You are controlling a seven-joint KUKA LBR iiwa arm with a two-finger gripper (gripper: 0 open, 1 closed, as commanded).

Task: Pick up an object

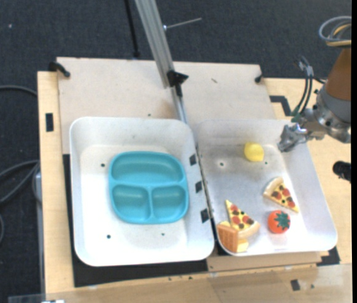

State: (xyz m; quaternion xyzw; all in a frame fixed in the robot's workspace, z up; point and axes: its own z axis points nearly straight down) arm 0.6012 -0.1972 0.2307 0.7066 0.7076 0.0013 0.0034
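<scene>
While the end effector (290, 137), grip state unclear, hovers at the right bin's (311, 169) rim, its centre lies open.

Two bins side by side on bench (122, 87), divided tray (147, 187) in left bin (90, 150), in right bin (311, 188) ball (253, 151) at back, pizza slice (281, 194) right of centre, tomato (279, 222) just before it, second pizza slice (238, 223) at front left, gripper (289, 137) over back right rim.

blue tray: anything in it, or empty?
Empty. All three compartments of the blue tray show bare plastic. The toys, such as the yellow ball, lie in the right bin.
</scene>
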